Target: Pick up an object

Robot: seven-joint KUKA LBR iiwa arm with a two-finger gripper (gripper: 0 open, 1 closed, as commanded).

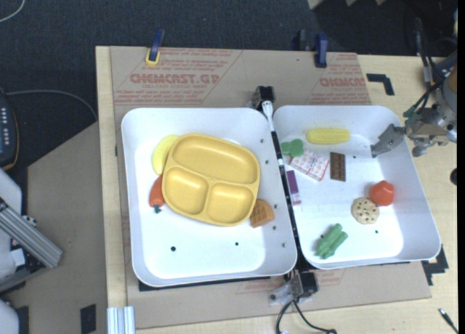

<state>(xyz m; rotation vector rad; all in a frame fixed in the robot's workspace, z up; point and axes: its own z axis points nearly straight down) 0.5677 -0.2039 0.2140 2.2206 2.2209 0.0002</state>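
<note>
A: Corn cob (328, 136) is lying at the right bin's (421, 202) far end, its long axis running left to right.
B: Hand (396, 139) is hovering just right of it, holding nothing; finger state — cannot tell.

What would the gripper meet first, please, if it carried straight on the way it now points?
The gripper points left and downward into the right bin. Its line seems to lead toward the brown bar, though bare bin floor may come first; depth is unclear.
</note>
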